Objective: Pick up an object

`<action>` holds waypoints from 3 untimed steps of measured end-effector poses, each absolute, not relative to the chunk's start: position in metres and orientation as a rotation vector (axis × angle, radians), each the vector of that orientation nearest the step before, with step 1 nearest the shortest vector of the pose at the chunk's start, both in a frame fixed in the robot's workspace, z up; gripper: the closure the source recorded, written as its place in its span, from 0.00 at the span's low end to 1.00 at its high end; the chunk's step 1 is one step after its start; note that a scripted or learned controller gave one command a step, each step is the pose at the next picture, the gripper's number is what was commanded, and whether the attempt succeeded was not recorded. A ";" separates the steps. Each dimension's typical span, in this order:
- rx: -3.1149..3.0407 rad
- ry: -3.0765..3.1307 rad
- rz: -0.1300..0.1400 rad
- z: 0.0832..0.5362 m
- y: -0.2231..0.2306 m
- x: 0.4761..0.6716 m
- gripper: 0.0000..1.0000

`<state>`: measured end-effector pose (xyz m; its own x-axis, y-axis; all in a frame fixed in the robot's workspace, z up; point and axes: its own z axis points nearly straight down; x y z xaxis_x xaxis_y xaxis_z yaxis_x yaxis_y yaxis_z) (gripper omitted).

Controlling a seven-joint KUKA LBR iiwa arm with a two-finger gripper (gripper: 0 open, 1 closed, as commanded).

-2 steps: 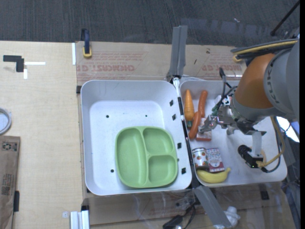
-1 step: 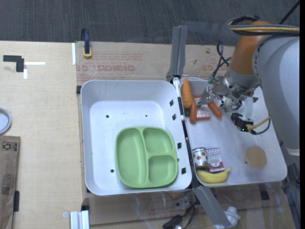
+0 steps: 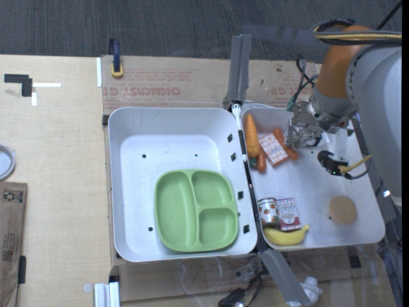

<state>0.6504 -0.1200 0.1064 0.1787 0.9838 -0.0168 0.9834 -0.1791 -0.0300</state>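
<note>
My gripper (image 3: 299, 137) hangs low in the back half of the right bin (image 3: 319, 184), under the arm's orange band. Its tip is just right of a small red-and-white packet (image 3: 274, 149) that lies flat on the bin floor, and it looks close to or touching the packet's right edge. An orange carrot (image 3: 252, 135) lies along the bin's left wall, with a small red piece (image 3: 260, 164) at its near end. Near the front wall sit a small can (image 3: 266, 210), a little red-and-white box (image 3: 288, 213) and a yellow banana (image 3: 285, 235).
A round brown disc (image 3: 343, 210) lies at the right bin's front right. The left bin (image 3: 128, 171) holds a green divided plate (image 3: 195, 210). A black cable loop (image 3: 335, 164) hangs beside the wrist. The divider between the bins stands just left of the carrot.
</note>
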 end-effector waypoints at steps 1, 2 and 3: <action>-2.231 -2.216 0.002 0.186 -0.165 0.659 1.00; -2.614 -1.745 0.004 0.256 -0.152 0.659 1.00; -2.842 -1.335 0.008 0.229 -0.150 0.658 1.00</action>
